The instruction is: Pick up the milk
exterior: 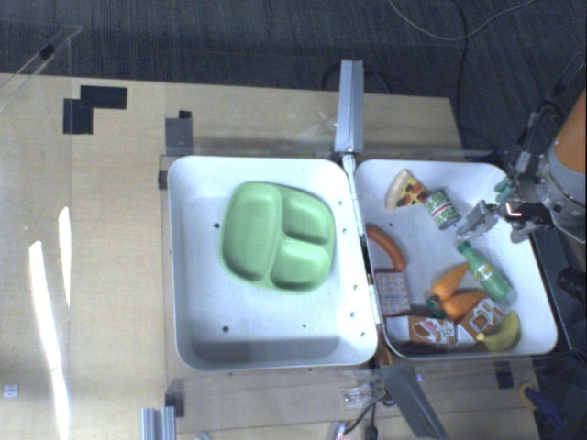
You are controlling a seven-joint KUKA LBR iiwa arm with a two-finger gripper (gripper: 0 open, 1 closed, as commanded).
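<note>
The pincer (500, 220) hangs over the right bin's (541, 282) far right part with its two fingers spread and nothing between them, a green bottle (483, 272) just below it and a small can (441, 208) just to its left. Farther toward the bin's near edge lie two carrots (456, 291), then the milk carton (482, 319) beside a banana (503, 334); the green divided plate (277, 235) sits well apart in the left bin (197, 246)
</note>
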